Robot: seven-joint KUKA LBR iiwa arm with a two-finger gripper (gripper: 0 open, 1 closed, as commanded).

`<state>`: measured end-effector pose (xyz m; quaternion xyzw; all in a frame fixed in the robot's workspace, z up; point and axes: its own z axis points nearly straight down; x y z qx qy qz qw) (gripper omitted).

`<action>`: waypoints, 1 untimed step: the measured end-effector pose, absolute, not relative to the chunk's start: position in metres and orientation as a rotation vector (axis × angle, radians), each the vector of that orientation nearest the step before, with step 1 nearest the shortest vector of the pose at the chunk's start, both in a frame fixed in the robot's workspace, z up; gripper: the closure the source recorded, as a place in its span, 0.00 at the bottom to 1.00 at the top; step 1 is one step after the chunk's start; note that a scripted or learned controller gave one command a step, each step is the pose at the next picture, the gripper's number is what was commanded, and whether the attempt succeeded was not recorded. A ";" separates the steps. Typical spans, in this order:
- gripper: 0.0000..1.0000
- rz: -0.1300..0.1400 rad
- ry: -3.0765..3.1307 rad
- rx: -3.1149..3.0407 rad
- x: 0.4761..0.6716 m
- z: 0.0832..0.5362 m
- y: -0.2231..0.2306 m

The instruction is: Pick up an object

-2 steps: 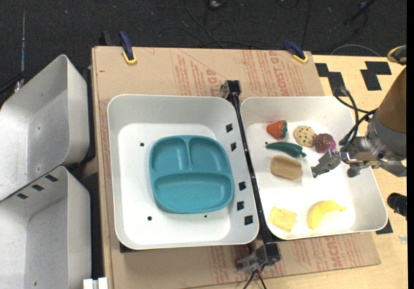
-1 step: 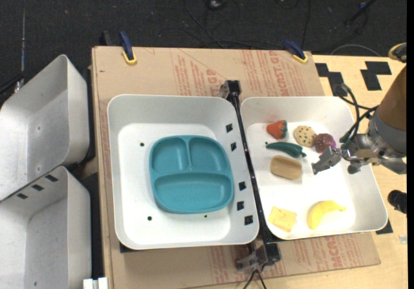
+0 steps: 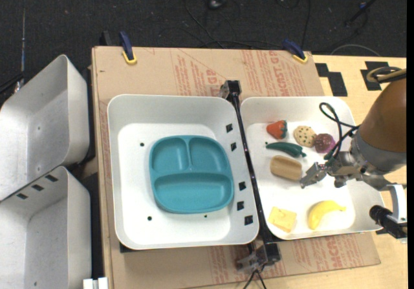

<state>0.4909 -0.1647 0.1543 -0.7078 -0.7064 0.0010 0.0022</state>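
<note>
We are seeing the arm (image 3: 387, 129) reaching in from the right over the right bin (image 3: 343, 229), its gripper (image 3: 318, 174) hovering with fingers apart, grasping nothing, just beside the bread roll (image 3: 285, 167) and above the banana (image 3: 323, 213).

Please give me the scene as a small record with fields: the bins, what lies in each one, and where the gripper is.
left bin: holds a teal divided plate
right bin: holds seven small food items
far row: strawberry, cookie, purple item
middle: green pepper, brown bread roll
near row: yellow cheese piece, banana
gripper: over the right bin, just right of the bread roll, nothing seen between its fingers
arm: enters from the right
</note>
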 end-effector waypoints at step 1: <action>0.00 0.002 -2.217 -2.220 0.494 0.096 -0.156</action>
